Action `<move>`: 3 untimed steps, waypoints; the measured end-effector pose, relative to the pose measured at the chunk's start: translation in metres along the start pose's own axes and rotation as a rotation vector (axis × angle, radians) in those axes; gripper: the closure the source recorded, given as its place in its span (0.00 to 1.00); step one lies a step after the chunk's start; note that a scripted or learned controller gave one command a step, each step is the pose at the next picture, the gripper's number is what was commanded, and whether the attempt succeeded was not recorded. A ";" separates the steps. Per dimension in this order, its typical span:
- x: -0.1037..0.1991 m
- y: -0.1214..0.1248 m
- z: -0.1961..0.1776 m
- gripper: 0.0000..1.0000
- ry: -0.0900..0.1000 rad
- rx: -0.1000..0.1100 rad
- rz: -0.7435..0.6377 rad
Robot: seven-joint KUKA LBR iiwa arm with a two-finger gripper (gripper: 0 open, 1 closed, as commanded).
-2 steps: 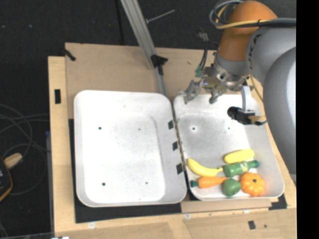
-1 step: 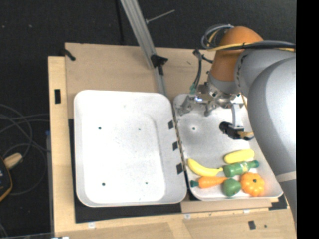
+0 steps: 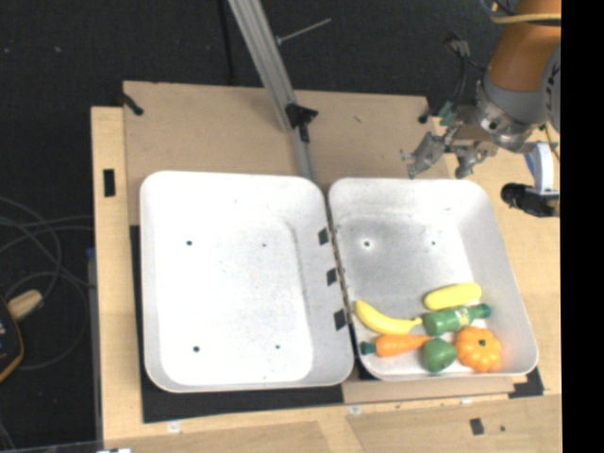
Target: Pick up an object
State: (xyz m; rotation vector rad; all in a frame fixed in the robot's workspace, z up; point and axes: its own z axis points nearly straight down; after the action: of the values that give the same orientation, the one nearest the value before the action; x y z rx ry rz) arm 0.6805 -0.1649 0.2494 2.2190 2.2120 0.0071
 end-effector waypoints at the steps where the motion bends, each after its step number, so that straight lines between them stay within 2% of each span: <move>1: 0.035 0.007 0.072 0.00 0.004 0.014 -0.004; 2: 0.051 -0.002 0.144 0.00 0.003 0.014 -0.003; 3: -0.051 -0.007 -0.025 0.00 -0.001 0.000 0.001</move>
State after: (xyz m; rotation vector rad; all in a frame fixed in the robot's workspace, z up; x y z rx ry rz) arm 0.6730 -0.2161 0.2746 2.2198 2.2100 0.0059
